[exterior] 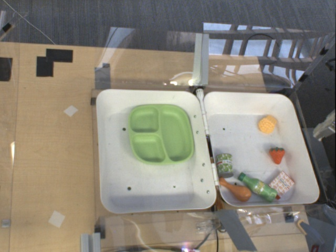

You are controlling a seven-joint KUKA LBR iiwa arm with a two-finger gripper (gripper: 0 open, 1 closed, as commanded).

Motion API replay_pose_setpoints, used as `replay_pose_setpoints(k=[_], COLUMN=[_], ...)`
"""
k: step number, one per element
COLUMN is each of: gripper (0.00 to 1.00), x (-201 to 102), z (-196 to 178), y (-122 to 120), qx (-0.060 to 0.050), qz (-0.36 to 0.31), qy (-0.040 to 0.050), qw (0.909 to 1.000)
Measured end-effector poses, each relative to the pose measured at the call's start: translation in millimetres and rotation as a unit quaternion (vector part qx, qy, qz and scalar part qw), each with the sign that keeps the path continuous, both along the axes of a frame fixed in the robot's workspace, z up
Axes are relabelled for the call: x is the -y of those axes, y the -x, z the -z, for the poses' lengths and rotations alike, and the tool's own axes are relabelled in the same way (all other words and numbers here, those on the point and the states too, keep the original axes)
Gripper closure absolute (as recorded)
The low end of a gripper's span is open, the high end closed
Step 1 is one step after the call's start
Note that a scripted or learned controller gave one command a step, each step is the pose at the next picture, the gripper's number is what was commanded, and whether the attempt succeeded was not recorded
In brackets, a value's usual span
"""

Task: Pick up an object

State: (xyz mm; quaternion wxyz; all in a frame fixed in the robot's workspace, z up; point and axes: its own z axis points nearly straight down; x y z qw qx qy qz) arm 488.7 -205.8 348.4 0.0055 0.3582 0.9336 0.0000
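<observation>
The right bin holds several small items. A yellow-orange round piece lies near its far right corner, with a red strawberry just below it. Along the bin's near edge are a small green can, a brown drumstick, a green bottle lying on its side, and a pink-and-white packet. The bottle lies between the drumstick and the packet, close against both. A green divided plate lies in the middle of the left bin.
A metal divider runs between the two bins. A pale grey part pokes in at the right edge, outside the right bin. A metal frame stands behind the right bin. The wooden bench stretches to the left.
</observation>
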Motion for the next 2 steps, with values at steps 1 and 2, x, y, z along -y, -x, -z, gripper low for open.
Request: replay_pose_setpoints(k=[1,2], gripper=[1.0,1.0], x=[0.0,-0.3], z=[-79.0,-90.8], y=[0.5,-1.2], qx=[0.002,0.005], qz=[0.185,0.182], qy=[-0.0017,-0.0006], qw=[0.9826,0.9834])
